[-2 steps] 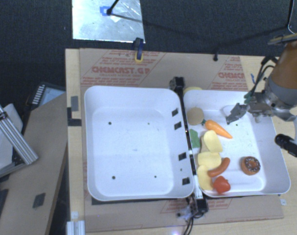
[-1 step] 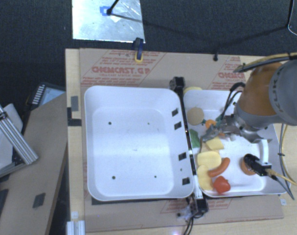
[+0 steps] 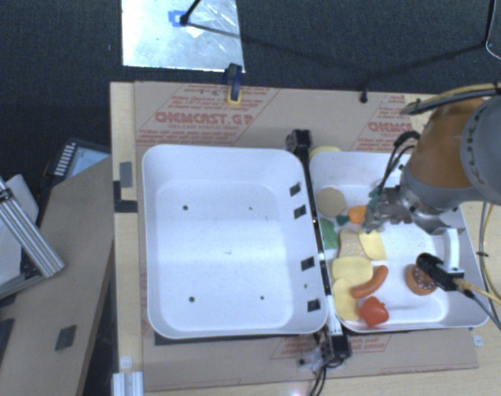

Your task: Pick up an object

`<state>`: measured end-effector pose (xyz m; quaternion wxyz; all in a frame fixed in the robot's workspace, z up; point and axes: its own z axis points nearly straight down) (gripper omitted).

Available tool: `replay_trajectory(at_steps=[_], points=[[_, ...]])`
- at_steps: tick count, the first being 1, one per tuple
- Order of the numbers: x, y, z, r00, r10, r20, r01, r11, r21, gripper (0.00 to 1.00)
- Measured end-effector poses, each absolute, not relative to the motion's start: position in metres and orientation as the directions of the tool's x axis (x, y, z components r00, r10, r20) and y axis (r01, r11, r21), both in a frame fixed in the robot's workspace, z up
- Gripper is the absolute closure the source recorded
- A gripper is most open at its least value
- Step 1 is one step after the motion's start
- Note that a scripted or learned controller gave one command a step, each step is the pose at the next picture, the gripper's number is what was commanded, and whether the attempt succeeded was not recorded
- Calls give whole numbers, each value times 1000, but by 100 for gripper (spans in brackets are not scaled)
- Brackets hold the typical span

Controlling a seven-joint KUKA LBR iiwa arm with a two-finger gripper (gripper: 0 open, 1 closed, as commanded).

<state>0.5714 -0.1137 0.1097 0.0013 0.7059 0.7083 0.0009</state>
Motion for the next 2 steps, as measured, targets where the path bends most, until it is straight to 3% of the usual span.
replay_trajectory(at_steps=[1, 2], points=[[485, -82, 85, -1, 1000, 1, 1000, 1, 1, 100], [579, -47, 192, -11, 1000, -1, 1000, 11, 19, 100]])
